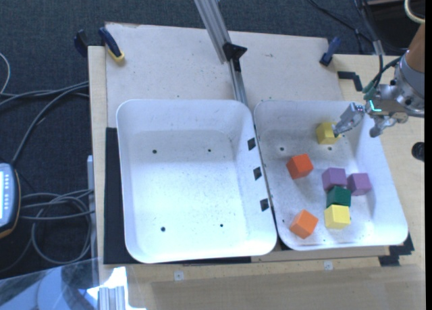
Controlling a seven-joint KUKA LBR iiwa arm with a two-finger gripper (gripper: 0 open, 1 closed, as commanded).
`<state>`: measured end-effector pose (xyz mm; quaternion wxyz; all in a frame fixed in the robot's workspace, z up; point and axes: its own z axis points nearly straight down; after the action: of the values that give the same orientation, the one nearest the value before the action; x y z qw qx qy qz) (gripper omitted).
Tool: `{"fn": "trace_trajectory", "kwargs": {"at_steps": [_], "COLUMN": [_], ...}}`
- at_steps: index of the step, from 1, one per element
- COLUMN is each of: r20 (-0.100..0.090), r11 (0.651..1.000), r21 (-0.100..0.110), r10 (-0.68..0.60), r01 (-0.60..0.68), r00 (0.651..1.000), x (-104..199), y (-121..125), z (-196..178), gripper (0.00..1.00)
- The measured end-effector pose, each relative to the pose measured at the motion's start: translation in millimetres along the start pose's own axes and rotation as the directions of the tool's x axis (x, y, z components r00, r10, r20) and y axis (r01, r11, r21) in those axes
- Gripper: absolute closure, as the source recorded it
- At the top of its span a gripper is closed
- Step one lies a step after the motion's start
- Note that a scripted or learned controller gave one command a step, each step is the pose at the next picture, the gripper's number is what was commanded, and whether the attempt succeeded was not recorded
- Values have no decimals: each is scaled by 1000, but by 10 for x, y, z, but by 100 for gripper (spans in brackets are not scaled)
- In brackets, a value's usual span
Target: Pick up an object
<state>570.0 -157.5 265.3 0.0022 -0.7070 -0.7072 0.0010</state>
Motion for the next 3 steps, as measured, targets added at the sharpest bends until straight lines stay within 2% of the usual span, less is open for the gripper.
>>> {"fn": "trace_trajectory", "kwargs": {"at_steps": [1,3], "r20": [1,-1], "r11": [1000,1000], "r21": [-4,3], "r10": [-1,0], "r01": [1,0], "r00": [1000,1000], "x": [0,61], "y": [7,-22], "z": [-21,1228], "gripper": [0,0]}}
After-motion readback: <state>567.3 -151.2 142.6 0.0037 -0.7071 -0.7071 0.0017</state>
